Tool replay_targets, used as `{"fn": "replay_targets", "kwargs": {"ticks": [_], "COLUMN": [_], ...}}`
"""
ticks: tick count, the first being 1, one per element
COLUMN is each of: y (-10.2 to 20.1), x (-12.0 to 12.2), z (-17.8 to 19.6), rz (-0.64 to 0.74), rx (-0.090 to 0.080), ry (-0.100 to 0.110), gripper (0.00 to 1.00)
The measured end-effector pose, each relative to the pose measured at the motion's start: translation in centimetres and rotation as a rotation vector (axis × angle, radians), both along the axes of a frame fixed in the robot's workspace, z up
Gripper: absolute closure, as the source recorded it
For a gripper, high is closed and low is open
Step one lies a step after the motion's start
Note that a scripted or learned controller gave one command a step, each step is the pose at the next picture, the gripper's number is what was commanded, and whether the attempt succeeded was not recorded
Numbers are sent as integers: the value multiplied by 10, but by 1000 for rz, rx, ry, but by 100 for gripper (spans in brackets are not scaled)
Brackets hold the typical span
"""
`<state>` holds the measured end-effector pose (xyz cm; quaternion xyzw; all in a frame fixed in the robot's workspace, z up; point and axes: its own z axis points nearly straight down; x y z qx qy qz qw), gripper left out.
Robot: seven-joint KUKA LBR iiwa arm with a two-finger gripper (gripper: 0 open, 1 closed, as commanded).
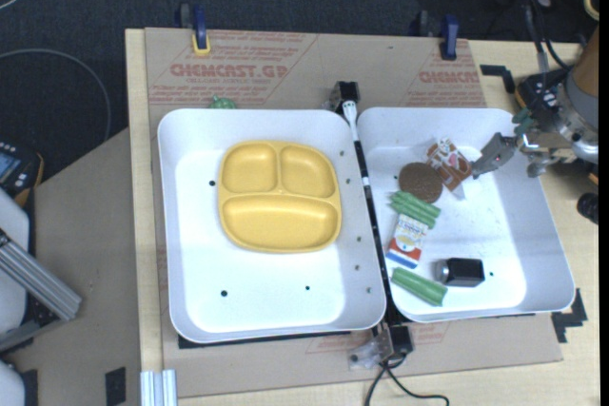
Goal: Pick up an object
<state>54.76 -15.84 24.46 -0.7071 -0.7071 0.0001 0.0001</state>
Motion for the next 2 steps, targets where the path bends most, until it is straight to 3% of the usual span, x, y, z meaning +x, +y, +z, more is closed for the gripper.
{"fn": "replay_targets", "kwargs": {"ticks": [1, 2], "y": [0, 8], "x": [1, -54], "z": [11, 162], "rz": [1, 1], "rx": [-1, -5], "ry": [-3, -20], "gripper": [100, 100]}}
